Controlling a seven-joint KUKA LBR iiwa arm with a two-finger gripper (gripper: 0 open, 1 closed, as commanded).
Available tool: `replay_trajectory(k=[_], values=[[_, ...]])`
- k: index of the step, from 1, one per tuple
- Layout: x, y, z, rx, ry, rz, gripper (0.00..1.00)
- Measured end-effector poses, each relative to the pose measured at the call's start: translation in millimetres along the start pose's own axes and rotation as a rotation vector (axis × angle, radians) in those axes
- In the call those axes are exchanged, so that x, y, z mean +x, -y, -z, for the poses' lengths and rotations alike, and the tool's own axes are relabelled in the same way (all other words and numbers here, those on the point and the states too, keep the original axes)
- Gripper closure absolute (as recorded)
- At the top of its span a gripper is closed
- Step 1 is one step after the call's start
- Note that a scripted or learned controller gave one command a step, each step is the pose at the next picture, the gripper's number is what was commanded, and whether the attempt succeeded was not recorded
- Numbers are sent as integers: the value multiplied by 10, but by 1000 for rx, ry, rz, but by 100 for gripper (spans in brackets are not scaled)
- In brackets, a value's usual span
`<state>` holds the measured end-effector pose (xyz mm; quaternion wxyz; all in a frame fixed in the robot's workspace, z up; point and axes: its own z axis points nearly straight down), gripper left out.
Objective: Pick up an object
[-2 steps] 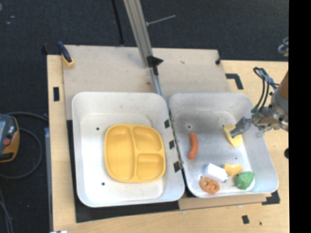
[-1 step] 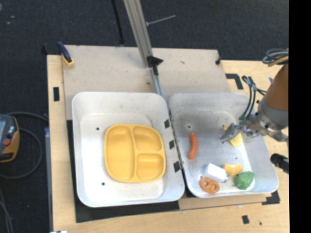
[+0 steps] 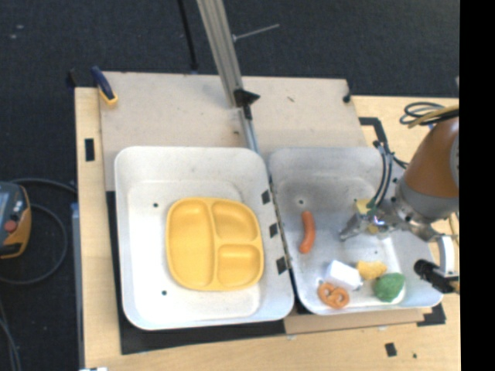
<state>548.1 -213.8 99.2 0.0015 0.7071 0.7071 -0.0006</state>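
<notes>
My gripper hangs low over the middle of the right bin, under the arm's orange band. A small yellow piece shows right at its upper edge; whether it is held I cannot tell. An orange-red sausage lies to the gripper's left, apart from it. Along the bin's front lie a white block, a brown pretzel, a yellow corn-like piece and a green lump.
The left bin holds a yellow divided plate. A grey metal post slants up from between the bins at the back. Cables lie on the bench at the far right.
</notes>
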Motion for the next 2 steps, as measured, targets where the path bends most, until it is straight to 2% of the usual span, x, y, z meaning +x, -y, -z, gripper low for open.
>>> replay_trajectory(k=[1, 2], values=[[-14, -13, 141, -4, 1, -3, 100], [-119, -2, 744, -6, 1, -3, 100]])
